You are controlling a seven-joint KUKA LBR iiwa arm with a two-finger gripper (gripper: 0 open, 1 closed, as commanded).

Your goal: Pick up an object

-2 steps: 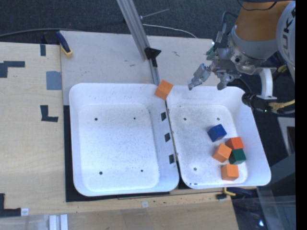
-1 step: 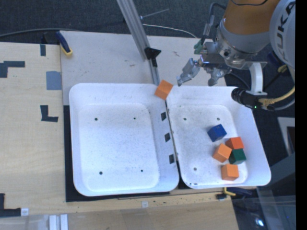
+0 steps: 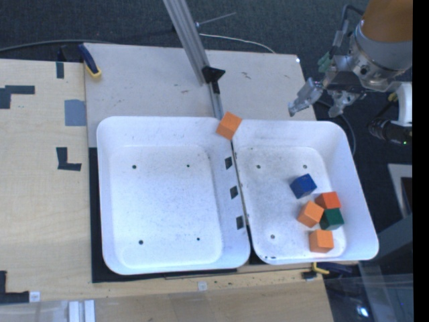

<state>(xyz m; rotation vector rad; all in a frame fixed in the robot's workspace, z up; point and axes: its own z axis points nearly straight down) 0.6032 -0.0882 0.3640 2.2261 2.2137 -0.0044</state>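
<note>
Blocks lie in a cluster in the right bin [image 3: 348, 154]: a blue cube [image 3: 303, 185], a red-orange cube [image 3: 328, 200] touching a dark green cube [image 3: 332, 219], an orange cube [image 3: 310, 214] just beside them, and another orange cube [image 3: 321, 241] nearest the front wall. One more orange block [image 3: 229, 125] sits tilted up on the back rims where the right bin meets the left bin [image 3: 107, 180]. My gripper [image 3: 320, 94] hangs beyond the right bin's back right corner, well apart from every block, fingers spread and nothing between them.
</note>
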